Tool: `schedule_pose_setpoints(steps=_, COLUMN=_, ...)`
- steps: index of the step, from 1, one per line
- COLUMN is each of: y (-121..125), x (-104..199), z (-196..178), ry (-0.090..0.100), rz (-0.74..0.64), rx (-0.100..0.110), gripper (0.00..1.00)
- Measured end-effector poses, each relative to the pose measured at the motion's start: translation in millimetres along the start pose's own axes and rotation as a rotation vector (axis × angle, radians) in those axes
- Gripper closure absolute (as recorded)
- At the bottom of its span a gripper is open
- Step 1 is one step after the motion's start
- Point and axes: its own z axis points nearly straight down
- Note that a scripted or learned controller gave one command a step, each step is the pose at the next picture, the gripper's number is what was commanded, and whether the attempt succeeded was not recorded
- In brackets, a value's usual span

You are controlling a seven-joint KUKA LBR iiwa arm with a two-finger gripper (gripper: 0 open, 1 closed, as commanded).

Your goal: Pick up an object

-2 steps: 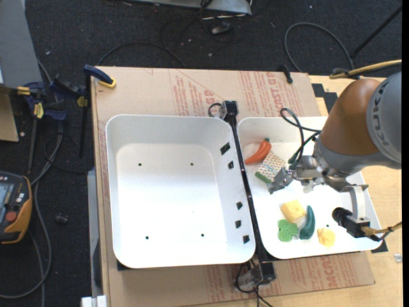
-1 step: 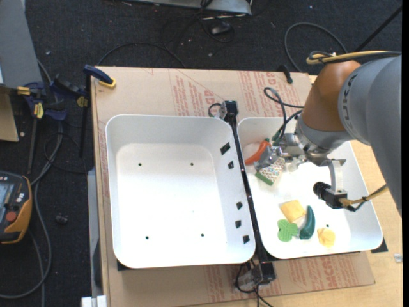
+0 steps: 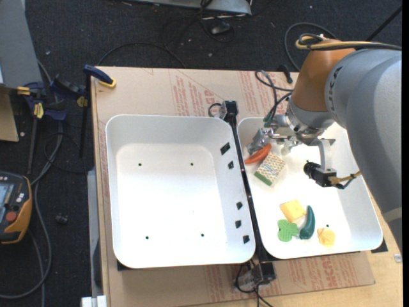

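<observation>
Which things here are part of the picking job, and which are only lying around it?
Job:
- two-finger gripper
- orange carrot-shaped toy
- patterned rectangular packet
- yellow block
- green toy
- teal curved toy
- small yellow piece
- right white bin

Lying about:
- left white bin
- clamps
- orange-edged handheld controller
</observation>
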Motion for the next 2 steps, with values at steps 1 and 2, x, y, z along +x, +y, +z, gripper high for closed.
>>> schedule_pose_setpoints(steps=1, y=-57.8, x=-52.4, z=-0.5, ry=-0.001, rz=0.007, rx=0.002, gripper=0.00)
schedule_pose_setpoints(steps=2, y=-125.8, x=-35.1, z=9.5, ry=0.001, rz=0.002, rx=0.004, gripper=0.00)
